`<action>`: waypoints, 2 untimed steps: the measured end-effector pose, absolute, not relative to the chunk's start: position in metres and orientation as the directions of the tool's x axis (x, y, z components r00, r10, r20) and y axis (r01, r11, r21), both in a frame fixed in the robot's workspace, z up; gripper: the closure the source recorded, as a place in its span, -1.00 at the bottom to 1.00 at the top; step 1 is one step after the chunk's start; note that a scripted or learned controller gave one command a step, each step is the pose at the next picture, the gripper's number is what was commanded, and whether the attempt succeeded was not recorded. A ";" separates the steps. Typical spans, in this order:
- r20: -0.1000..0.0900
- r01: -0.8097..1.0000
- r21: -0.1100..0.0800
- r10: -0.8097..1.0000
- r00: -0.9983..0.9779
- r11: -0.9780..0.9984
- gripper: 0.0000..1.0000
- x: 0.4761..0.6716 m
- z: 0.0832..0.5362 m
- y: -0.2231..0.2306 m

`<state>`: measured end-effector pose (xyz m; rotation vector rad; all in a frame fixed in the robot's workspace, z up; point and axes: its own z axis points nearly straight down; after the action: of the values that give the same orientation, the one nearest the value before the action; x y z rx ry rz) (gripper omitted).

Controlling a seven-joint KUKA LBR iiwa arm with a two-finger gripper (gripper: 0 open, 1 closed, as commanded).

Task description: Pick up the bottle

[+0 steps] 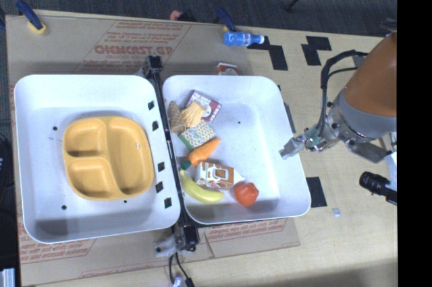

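Looming at the right edge, the grey arm with its orange band (375, 86) reaches in, its gripper (295, 145) hanging just outside the right bin's (266, 93) right rim; whether it is apart or together cannot be told. Inside that bin, along its left side, lie a banana (200, 190), a tomato (246, 194), a carrot (203, 150), a small carton (214, 175), crackers (185, 115) and a purple packet (205, 104). A yellow divided plate (106, 157) sits in the left bin (40, 96). The blue bottle (239, 39) lies on its side on the bench beyond both bins, well apart from the gripper. Red print on the cardboard (132, 44) reads roughly "CHEMCAST".
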<state>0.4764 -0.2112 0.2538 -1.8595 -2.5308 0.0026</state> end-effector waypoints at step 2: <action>-0.001 0.998 -0.001 0.998 -0.070 0.070 1.00 0.476 0.251 -0.211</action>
<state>0.4765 -0.2112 0.2514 -2.1420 -2.2977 0.0021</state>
